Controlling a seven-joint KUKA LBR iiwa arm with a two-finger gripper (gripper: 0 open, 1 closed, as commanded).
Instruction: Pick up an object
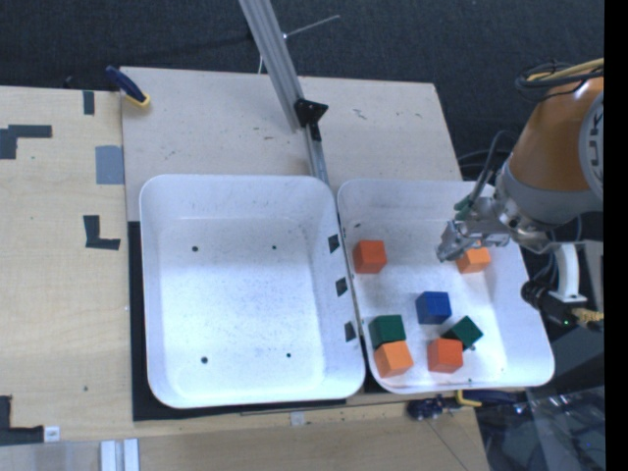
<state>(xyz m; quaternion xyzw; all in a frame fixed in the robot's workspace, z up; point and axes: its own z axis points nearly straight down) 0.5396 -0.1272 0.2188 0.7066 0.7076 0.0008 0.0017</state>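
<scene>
Hovering my gripper (461,246) low in the right bin (412,199) right next to the orange block (475,259) by the far-right wall, can't tell how the jaws stand, so I'd center over it before going down.

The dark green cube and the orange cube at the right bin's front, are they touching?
Touching: the camera view shows the dark green cube pressed against the orange cube with no gap.

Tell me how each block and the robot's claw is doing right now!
gripper: low in right bin, beside small orange block.
small orange block: lying flat.
orange cube: alone.
blue cube: upright.
green cubes: one tilted.
</scene>
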